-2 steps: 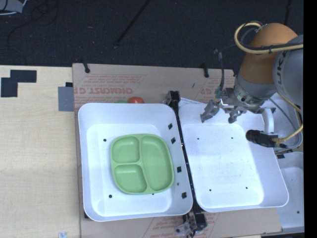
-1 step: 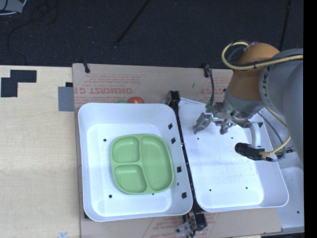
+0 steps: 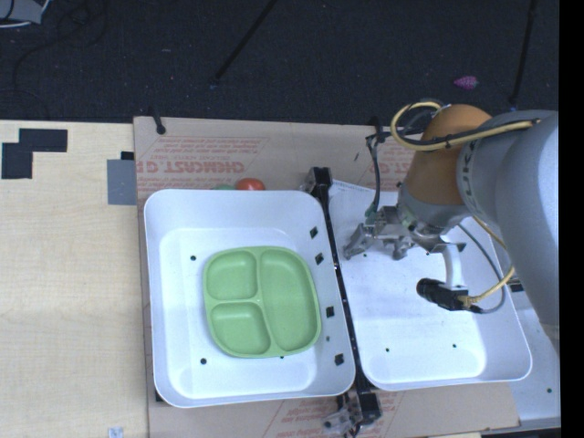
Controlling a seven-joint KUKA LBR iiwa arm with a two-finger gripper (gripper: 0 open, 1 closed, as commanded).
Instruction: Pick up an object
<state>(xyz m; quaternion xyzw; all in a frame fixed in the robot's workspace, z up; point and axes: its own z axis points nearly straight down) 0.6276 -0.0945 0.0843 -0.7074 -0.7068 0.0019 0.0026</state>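
The arm (image 3: 497,181) is reaching in over the right bin (image 3: 429,354); the gripper (image 3: 376,240) is hanging low near that bin's upper left corner. Whether it is open or closed, I cannot tell. Nothing is showing in its grasp. The only clear candidate, a green tray (image 3: 263,301), is lying flat in the left bin (image 3: 173,336), well apart. A red object (image 3: 249,185) is peeking from behind the left bin's far rim.
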